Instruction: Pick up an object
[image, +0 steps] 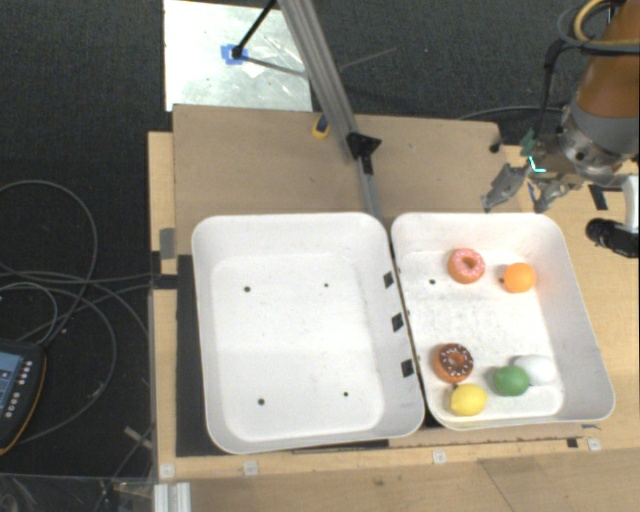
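From the overhead camera, you've got the claw up at the far rim of the right bin, its two fingers spread apart with nothing between them. Just below the claw and a touch to its left lies the pink-frosted donut, with the orange ball close beside that, almost straight under the claw. Well below, at the near end of the same bin, you see the chocolate donut, the yellow ball just under it, the green ball to their right, and a white ball touching the green one. Off to the claw's left and lower sits the left bin. Up and to the claw's left, a grey pole slants across the brown board toward the seam between bins, well apart from the claw.
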